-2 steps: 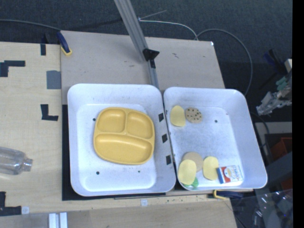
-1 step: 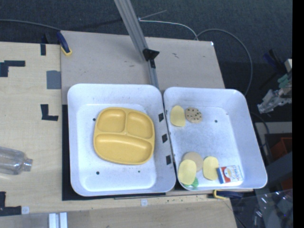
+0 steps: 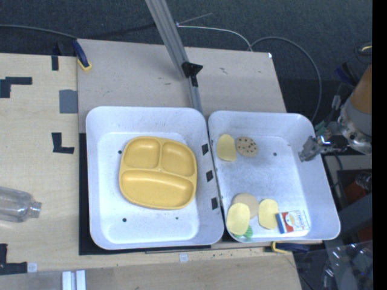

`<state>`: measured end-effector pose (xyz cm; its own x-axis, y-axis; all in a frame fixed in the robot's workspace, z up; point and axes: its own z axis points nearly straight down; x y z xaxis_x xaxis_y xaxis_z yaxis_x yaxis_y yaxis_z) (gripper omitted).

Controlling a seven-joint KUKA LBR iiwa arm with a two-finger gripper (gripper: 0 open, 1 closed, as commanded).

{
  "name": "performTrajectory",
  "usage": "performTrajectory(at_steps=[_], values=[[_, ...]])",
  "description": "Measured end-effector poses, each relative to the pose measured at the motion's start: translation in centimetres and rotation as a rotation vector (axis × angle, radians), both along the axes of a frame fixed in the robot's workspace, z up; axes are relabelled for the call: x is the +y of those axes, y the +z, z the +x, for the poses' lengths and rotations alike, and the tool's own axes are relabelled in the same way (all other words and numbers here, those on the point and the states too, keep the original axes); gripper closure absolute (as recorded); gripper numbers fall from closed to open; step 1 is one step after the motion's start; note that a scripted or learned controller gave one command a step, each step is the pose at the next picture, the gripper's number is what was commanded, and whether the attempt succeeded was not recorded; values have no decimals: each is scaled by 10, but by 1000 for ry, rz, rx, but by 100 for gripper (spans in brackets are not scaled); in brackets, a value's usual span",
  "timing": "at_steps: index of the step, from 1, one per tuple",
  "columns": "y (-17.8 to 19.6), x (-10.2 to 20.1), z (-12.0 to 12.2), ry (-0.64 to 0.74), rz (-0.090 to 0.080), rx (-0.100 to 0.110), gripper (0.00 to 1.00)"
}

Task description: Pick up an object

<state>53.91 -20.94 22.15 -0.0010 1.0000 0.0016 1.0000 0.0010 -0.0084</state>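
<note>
Two-finger gripper (image 3: 308, 148) hovers at right rim of right white bin (image 3: 290, 121); finger state cannot be told. Nearest target, round brown speckled cookie (image 3: 246, 145), lies left of gripper across bare bin floor, just beside pale yellow oval piece (image 3: 226, 147).

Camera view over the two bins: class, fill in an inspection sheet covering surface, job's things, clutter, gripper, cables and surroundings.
Surface: bench with two white bins, left bin and right bin, side by side.
Job's things: right bin holds a cookie, three yellow pieces, a tan disc and a small carton; left bin holds a yellow divided plate.
Clutter: clear bottle on the bench's left edge.
Gripper: gripper at the right bin's right rim; holding nothing visible.
Cables: thin cable behind the bins.
Surroundings: metal pole, dark floor.
</note>
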Motion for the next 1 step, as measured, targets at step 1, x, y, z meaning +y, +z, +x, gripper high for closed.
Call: performTrajectory(at_steps=[1], values=[[-34, 55, 32, 6, 1, -4, 100]])
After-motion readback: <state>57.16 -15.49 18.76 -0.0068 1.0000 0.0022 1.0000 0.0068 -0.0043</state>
